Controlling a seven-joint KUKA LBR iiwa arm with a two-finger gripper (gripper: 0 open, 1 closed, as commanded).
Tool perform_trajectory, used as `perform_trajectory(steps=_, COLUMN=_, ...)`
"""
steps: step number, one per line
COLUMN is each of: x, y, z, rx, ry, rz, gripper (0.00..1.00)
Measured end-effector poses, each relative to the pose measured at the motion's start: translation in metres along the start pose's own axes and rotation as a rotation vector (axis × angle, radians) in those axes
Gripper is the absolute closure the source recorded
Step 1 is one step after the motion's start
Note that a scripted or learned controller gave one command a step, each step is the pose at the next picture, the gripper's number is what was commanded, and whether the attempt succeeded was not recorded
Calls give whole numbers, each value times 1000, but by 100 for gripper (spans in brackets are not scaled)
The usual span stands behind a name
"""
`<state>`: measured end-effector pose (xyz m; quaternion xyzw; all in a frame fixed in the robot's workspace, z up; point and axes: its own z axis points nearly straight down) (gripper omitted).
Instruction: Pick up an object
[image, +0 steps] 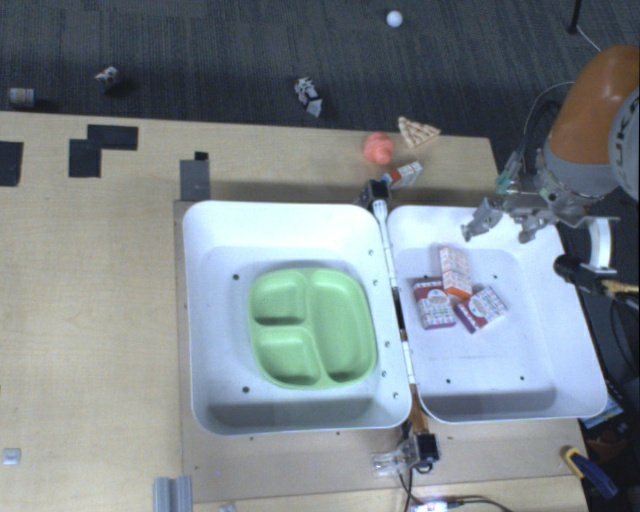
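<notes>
Three small cartons lie close together in the right bin (560, 340): an upright white and orange box (454, 270), a dark red packet (433, 303) to its lower left, and a red and white packet (483, 307) to its lower right. My gripper (503, 224) hangs over the far right part of that bin, above and to the right of the cartons. Its two fingers (479, 224) are spread apart with nothing between them.
A green divided tray (312, 325) lies in the left bin (215, 300). Behind the bins on the bench are a pink ball (378, 148), a wedge-shaped toy (417, 131) and a small tube (403, 176). Cables run along the right side.
</notes>
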<state>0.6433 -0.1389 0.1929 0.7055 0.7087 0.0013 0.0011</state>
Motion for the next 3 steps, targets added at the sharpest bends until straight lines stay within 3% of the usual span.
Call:
perform_trajectory(steps=1, x=31, y=-33, z=95, rx=-9, ry=-2, rz=2, gripper=0)
perform_trajectory(steps=2, x=33, y=-31, z=83, rx=-14, ry=0, rz=1, gripper=100)
perform_trajectory(steps=3, x=85, y=-92, z=8, rx=1, ry=1, rz=0, gripper=100)
